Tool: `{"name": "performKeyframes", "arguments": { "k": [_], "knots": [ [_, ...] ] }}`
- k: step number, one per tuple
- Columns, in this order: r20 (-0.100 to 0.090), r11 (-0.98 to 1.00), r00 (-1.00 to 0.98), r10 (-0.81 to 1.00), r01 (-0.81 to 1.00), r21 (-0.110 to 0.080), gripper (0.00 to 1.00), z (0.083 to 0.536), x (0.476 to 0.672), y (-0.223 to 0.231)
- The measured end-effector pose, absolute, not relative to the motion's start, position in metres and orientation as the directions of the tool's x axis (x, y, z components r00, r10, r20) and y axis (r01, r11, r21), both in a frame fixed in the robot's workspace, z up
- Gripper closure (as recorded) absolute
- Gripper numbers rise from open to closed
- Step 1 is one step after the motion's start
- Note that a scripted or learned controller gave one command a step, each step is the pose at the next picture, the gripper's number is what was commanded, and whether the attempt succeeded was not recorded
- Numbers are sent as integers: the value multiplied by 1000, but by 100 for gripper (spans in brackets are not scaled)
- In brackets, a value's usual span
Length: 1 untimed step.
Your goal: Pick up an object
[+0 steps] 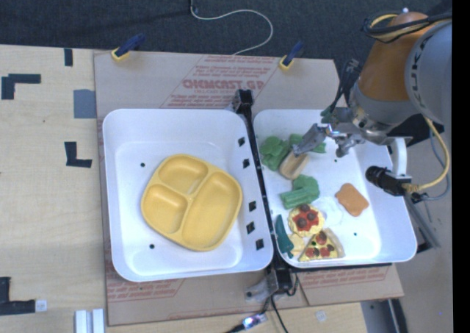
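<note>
A yellow tray (192, 201) is seen in the left bin (117, 177); toy food (308, 221) is scattered in the right bin (389, 243).

A thick grey robot arm (439, 67) with rounded, smooth casing carries a broad glossy orange band (389, 59) above the wrist. Below it sits a metallic silver wrist block (360, 127) — compact, with small dark fittings. A slim grey two-finger gripper (312, 140) extends from the block. Yellow cable (440, 155) loops beside the arm, and a short black cylindrical part (383, 179) juts out nearby — white bracket behind it.
</note>
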<state>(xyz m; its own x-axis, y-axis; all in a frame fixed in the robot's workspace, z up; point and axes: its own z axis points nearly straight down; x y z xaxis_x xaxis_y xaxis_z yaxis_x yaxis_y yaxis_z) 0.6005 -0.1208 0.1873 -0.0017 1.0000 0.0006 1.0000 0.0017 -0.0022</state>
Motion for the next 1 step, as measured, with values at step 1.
{"name": "performKeyframes", "arguments": {
  "k": [1],
  "knots": [
    [0,1,-1,1000,1000,-7,0,130,597,-130]
  ]
}}
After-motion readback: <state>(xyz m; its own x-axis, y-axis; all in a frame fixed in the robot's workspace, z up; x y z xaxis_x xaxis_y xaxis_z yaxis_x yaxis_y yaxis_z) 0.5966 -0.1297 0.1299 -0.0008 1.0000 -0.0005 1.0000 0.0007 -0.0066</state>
